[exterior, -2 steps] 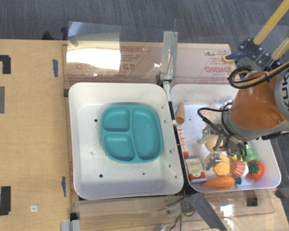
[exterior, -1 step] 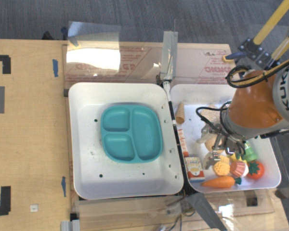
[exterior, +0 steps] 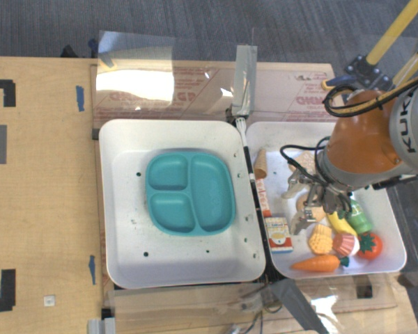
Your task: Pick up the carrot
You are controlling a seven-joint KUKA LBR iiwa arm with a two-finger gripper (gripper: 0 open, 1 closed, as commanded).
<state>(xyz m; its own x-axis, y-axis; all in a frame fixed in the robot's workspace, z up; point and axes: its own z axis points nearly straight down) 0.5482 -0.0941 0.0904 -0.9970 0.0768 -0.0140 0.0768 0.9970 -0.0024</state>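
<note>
The orange carrot point(exterior: 316, 264) lies on its side along the front wall of the right bin point(exterior: 397, 256), its green tip pointing right. My gripper point(exterior: 304, 202) hangs over the middle of that bin, up and a little left of the carrot and well apart from it. It stands open, and I see nothing between the metal fingers point(exterior: 295, 184). The orange band of the arm point(exterior: 359, 141) sits just above and right of the gripper.
Crowded beside the carrot are a yellow corn piece point(exterior: 320, 239), a banana point(exterior: 339, 223), a pink cupcake point(exterior: 345, 244), a green item point(exterior: 361, 218) and a red fruit point(exterior: 371, 246). A small carton point(exterior: 277, 232) and a brown cone point(exterior: 260, 163) lie left. The left bin point(exterior: 118, 256) holds a teal divided plate point(exterior: 191, 192).
</note>
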